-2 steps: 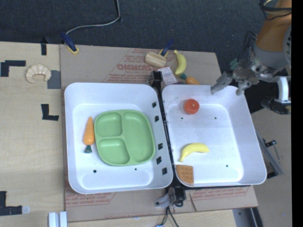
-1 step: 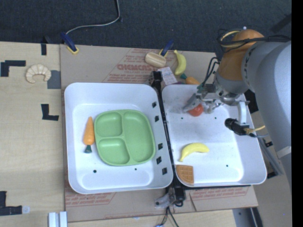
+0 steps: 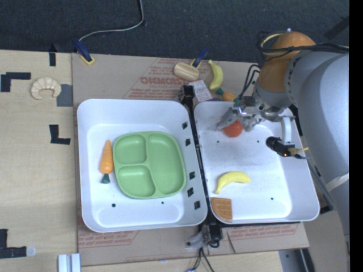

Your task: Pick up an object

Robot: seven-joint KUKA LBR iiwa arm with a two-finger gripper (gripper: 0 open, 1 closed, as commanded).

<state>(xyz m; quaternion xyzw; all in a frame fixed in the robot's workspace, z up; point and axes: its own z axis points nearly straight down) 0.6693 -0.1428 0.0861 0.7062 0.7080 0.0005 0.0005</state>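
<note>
From above, the gripper [image 3: 237, 119] hangs in the right bin [image 3: 295, 200] toward its 11 o'clock corner, just over a red-orange tomato [image 3: 232, 130]; whether its pincer is apart or together cannot be told. A yellow banana [image 3: 232, 179] lies at the tomato's 6 o'clock.

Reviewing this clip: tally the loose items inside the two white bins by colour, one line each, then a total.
Orange: 2, carrot in the left bin; tomato-like piece by the pincer
Green: 1, divided plate
Yellow: 1, banana in the right bin
Brown: 1, waffle
Total: 5
</note>
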